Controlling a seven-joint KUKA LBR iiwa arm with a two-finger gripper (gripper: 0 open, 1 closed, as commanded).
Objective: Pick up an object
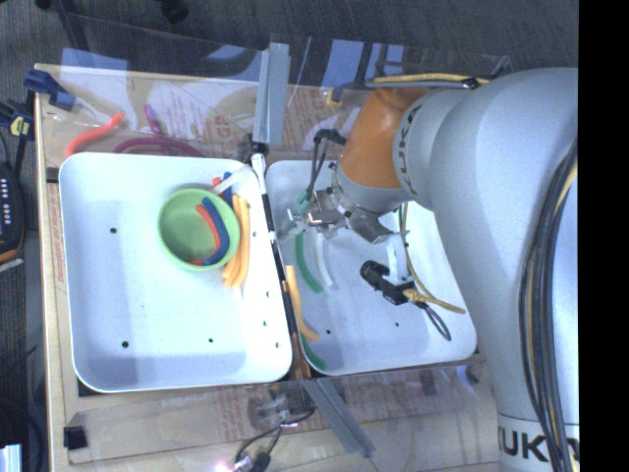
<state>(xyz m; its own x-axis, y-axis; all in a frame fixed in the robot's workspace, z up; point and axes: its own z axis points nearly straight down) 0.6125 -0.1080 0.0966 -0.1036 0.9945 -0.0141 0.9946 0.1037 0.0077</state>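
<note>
Here the grey arm (491, 214) reaches in from the right, bulking over the right bin (442, 337), its orange band (378, 150) bent down toward that bin's upper left part. The hand (310, 226) hangs low just beside the divide between the bins, over a green strip (307, 264) lying on the bin floor; whether it is apart or together I cannot tell. An orange stick (295, 298) lies along the bin's left wall. In the left bin (118, 313) on the worktop (177, 101) sits a green bowl (197, 229), with coloured pieces in it.
</note>
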